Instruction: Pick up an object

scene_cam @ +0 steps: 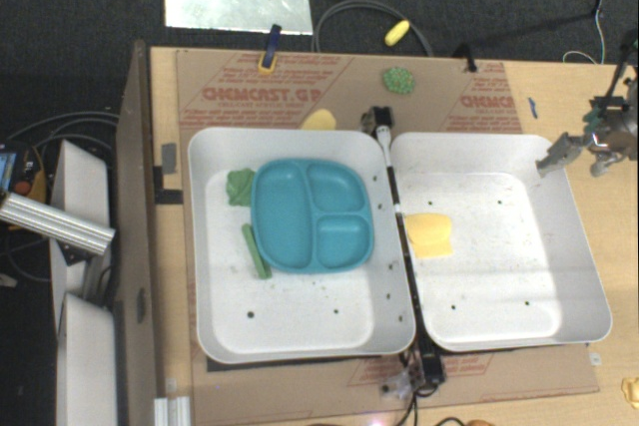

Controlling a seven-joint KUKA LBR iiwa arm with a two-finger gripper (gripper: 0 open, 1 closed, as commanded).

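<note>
One pale yellow object, soft-edged and roughly rectangular, lies flat on the floor of the right bin, at about 9 o'clock within that bin and just beside the wall it shares with the left bin. Nothing lies on it or against it, and the bin floor around it is bare white with a few dark specks.

Across that shared wall, at 9 o'clock from the yellow object, a teal divided plate with three compartments sits in the middle of the left bin. A green leafy piece touches the plate's edge at 10 o'clock, and a thin green stick lies along its rim at 8 o'clock.

Outside the bins, on the cardboard sheet at 12 o'clock from the yellow object, rests a green knobbly ball; a yellow rounded piece sits just behind the left bin's far rim, and a small yellow item lies further back, beyond the cardboard's far edge.

The gripper hangs at 2 o'clock from the yellow object, over the right bin's far right corner and well apart from it. Its two fingers stand spread, with nothing between them.
</note>
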